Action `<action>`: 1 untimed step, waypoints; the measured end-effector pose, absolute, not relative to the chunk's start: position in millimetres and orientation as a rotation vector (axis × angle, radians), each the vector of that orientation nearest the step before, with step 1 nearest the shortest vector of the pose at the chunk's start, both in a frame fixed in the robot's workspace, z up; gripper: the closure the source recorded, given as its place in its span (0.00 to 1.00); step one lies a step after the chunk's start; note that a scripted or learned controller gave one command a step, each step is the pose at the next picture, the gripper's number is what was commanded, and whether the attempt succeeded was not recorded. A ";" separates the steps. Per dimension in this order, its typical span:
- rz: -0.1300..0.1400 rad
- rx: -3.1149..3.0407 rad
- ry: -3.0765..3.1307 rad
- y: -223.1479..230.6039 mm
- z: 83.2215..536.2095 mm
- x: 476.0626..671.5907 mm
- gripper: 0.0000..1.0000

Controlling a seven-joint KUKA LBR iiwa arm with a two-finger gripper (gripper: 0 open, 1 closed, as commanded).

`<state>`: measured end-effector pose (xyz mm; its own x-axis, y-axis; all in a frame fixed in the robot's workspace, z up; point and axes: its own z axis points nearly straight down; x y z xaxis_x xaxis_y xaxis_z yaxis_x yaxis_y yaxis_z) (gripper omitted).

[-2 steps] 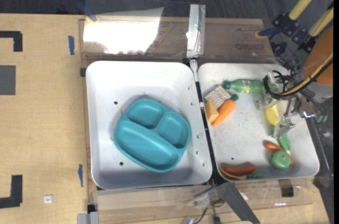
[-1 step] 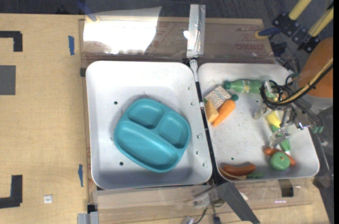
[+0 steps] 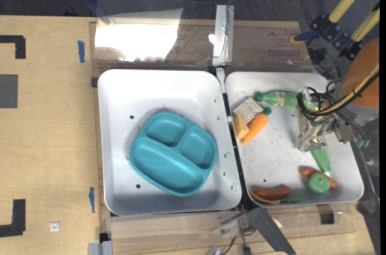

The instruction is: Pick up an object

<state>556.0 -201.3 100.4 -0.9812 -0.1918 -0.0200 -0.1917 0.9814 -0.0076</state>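
My gripper (image 3: 310, 140) hangs low over the right side of the right bin (image 3: 274, 172), reaching in from the right under the orange-banded wrist. A long green toy piece (image 3: 322, 160) lies just below and to the right of it, its upper end touching or hidden by the gripper. Further left lie an orange carrot (image 3: 256, 126), a speckled cracker-like piece (image 3: 248, 108) and a tan wedge (image 3: 239, 124). A green bottle (image 3: 278, 97) lies along the back. A brown sausage (image 3: 271, 192) rests at the front wall, and a round green and red piece (image 3: 317, 180) sits at the front right.
The left bin (image 3: 114, 97) holds a teal divided plate (image 3: 174, 152). A clear sheet and a metal bar (image 3: 223, 37) lie behind the bins. Cables loop around the wrist at the right bin's back right corner. The bin walls meet in the middle.
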 end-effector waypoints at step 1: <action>-0.002 -0.336 3.115 -151.6 192.2 514.1 1.00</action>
